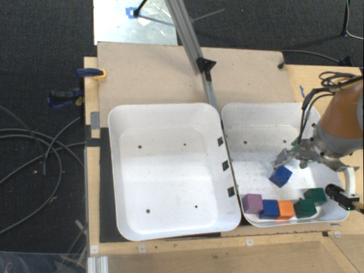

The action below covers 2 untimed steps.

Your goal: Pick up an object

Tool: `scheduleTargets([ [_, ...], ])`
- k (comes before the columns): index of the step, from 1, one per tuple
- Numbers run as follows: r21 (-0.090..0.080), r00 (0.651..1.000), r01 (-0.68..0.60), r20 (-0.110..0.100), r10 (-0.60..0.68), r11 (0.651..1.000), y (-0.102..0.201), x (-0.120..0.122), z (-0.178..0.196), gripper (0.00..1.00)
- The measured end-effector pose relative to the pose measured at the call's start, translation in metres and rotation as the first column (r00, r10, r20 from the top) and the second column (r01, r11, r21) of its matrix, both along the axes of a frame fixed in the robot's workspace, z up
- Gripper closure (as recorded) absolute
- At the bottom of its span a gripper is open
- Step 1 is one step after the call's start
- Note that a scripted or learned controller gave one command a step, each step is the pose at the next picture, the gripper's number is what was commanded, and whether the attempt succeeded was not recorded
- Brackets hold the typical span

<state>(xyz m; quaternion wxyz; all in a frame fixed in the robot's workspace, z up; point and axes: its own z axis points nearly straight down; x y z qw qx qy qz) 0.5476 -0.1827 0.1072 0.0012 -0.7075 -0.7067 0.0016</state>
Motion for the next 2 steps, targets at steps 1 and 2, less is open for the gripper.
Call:
scheduleTargets([
  [1, 0.003, 1.0, -0.007, 0.002, 0.007, 1.0, 0.037, -0.017, -0.018, 0.0],
  [2, 0.0, 1.0, -0.006, 0.007, 0.006, 1.0, 0.034, -0.015, -0.006, 1.0],
])
